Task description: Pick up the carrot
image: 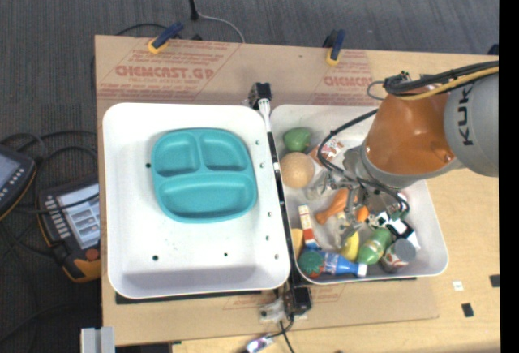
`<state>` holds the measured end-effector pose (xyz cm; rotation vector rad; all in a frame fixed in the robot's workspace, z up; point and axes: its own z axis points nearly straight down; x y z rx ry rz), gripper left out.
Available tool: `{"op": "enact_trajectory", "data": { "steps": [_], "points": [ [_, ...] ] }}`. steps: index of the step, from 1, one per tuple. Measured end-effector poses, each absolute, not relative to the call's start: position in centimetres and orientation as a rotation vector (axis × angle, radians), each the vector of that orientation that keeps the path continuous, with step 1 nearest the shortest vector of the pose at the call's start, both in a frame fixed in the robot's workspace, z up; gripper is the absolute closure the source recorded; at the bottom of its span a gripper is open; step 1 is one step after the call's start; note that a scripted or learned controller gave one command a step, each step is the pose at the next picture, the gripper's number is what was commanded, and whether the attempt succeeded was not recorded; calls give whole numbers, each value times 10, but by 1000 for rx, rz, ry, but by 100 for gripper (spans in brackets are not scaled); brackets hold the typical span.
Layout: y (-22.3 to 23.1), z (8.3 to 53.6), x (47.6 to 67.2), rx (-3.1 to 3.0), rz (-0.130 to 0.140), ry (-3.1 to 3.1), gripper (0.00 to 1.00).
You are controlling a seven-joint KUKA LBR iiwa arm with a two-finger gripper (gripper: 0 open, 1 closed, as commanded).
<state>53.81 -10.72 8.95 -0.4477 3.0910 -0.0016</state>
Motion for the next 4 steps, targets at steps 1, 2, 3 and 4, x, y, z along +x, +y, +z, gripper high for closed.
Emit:
{"op": "enact_trajectory", "data": {
  "steps": [1,2,3,4],
  "points": [
    [-107,99,538,-445,0,3095,100],
    [-129,89,538,-1351,2,2822,100],
    [-132,89,538,-1351,-5,2824,0],
    [-132,98,538,-1346,-4,2826,100]
  ]
}}
